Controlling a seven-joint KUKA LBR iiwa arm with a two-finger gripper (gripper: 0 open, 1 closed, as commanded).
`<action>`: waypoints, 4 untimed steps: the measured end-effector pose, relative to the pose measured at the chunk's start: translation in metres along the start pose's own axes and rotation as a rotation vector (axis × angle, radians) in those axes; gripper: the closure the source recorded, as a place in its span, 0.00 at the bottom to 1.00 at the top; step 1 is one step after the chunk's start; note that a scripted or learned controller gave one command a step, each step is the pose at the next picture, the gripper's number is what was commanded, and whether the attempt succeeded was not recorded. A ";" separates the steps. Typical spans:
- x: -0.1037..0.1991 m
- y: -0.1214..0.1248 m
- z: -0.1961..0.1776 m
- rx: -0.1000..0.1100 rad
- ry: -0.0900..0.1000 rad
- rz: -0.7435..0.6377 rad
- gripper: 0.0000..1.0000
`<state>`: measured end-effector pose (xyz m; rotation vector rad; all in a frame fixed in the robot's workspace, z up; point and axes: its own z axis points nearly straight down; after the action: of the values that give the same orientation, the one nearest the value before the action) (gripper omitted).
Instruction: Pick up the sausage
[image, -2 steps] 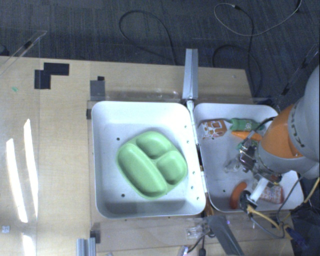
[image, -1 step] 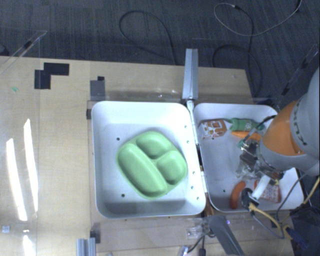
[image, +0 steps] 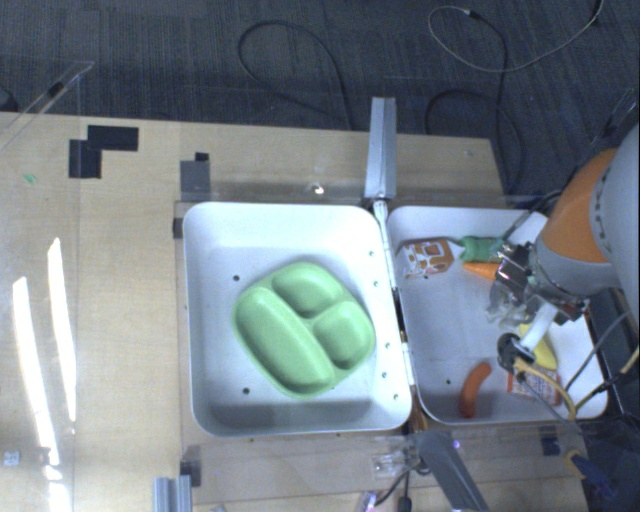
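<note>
Lying near the front wall of the right bin (image: 440, 395), the sausage (image: 473, 388) is orange-red, tilted, free of contact with the arm. Pincer (image: 510, 322) hangs over the bin's right half, just up-right of the sausage; can't tell if it's spread or pressed together, too small and cluttered. Crowding it: a yellow item (image: 545, 352) and a printed packet (image: 535, 385) just right of the sausage, a carrot (image: 481, 268) with a green top at the bin's back, and an orange-and-white carton (image: 428, 257) beside that. Print on carton and packet is unreadable. Left bin (image: 205, 300) holds a green three-section plate (image: 304, 326). Black cables (image: 300, 60) trail beyond the counter (image: 100, 300).
</note>
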<state>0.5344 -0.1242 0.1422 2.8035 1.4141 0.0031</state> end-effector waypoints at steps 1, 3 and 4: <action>0.000 0.000 0.000 0.001 0.000 0.000 0.00; -0.039 -0.025 0.054 -0.008 0.005 0.090 0.00; -0.006 -0.053 -0.029 0.000 0.001 0.024 0.00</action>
<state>0.4883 -0.0976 0.1714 2.8206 1.3803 0.0053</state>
